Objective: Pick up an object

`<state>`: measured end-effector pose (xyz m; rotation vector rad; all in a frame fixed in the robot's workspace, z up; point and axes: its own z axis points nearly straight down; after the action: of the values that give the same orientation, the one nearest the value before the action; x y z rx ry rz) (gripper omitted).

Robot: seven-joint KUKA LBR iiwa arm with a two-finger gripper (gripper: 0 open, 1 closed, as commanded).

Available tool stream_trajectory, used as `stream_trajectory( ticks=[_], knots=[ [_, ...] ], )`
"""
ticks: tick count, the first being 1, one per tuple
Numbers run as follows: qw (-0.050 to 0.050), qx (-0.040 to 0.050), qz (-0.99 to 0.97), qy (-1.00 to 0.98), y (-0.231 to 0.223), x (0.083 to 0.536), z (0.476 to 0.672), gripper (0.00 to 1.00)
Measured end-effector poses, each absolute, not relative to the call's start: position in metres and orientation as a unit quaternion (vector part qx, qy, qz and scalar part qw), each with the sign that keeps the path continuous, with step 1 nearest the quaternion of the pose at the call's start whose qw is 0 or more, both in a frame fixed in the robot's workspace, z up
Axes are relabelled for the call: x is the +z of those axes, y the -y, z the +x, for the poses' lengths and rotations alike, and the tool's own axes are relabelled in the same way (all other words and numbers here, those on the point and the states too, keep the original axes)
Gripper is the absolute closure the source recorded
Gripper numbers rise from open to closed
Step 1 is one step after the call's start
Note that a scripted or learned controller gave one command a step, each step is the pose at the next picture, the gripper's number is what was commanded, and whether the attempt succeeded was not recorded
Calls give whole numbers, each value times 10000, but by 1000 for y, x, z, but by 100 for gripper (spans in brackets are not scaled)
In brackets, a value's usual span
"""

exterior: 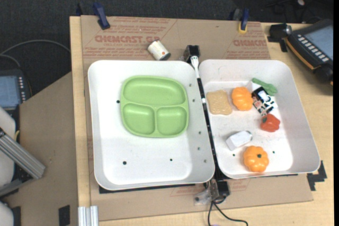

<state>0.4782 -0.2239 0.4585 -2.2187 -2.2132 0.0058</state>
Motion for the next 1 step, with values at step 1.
stream_trajectory(
  ticks=[1],
  knots=[
    [-63,-20,-7060,7082,217,540,520,100]
  ],
)
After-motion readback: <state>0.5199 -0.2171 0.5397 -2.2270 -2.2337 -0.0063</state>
